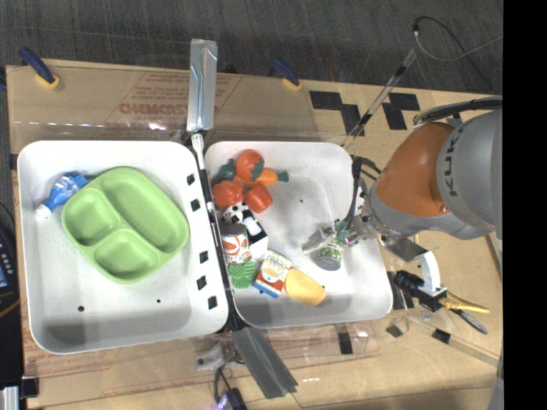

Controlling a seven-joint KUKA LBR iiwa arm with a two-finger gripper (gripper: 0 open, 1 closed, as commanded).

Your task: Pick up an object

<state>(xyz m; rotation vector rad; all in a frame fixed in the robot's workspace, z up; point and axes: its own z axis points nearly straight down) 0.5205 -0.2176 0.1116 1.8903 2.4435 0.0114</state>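
Because the toys [244, 190] crowded the right bin's [299, 156] left wall, the gripper [332, 244] worked near its right edge; its grip state couldn't be told.

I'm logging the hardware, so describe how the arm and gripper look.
The arm is grey with a rounded orange band above the wrist and dark "KUKA" lettering on its side. The gripper is small, of dark and silvery metal, with thin black cables looping near the wrist.

R bin [342, 156] centre open; toys [244, 186] crowd L wall, prob. touching.
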